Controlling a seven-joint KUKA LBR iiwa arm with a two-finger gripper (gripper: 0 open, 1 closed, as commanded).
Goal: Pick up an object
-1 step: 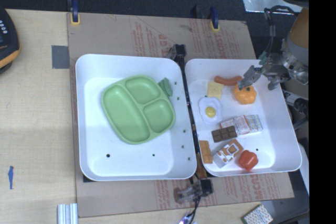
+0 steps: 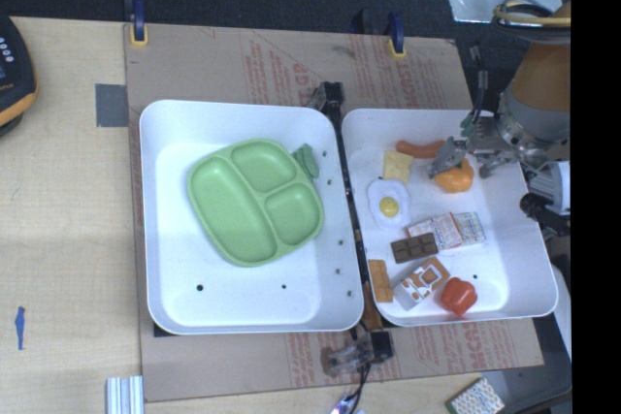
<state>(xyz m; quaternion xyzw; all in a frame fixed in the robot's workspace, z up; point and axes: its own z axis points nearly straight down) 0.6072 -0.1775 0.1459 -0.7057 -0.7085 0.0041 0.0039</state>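
Gripper [image 2: 464,155] down in the right bin [image 2: 524,301], touching the orange object [image 2: 454,176] just below it; cannot tell grip or opening

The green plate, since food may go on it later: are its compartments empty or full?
Empty: all three compartments of the green plate show bare green, in the left bin.

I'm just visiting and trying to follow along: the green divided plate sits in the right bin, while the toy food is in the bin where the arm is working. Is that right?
Not quite. The camera view shows the green divided plate in the left bin, not the right one. The rest stands: the toy food, such as the fried egg, lies in the right bin, where the gripper is working.
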